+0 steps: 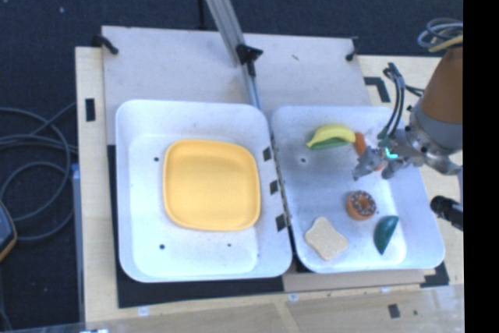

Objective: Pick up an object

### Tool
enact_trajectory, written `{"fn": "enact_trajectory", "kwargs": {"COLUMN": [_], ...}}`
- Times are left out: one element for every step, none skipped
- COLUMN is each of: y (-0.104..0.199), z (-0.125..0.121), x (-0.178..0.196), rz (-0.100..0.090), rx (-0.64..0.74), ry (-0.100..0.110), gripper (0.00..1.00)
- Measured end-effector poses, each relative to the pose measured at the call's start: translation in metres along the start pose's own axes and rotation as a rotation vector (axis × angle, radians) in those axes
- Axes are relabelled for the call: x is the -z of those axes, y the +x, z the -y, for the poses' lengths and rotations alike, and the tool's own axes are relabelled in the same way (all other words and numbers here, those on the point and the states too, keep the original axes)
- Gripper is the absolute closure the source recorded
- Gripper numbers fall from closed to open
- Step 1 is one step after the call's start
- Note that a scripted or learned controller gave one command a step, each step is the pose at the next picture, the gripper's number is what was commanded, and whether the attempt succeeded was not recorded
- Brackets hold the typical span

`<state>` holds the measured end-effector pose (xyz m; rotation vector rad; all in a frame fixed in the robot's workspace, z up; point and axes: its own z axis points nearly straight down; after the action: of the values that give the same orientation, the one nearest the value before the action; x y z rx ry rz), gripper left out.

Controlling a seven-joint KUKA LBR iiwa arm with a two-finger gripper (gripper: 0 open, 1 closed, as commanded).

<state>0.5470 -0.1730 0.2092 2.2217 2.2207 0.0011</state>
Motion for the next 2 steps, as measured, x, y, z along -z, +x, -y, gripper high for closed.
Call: {"fn": "enact_trajectory", "kwargs": {"y": [0.0,-0.007], "z": [0.0,-0.002], "x": [0.0,-0.045], "rz": [0.0,0.0], "rx": [0.0,-0.001], "ry": [0.0,0.004], "gripper": [0.0,0.0]}}
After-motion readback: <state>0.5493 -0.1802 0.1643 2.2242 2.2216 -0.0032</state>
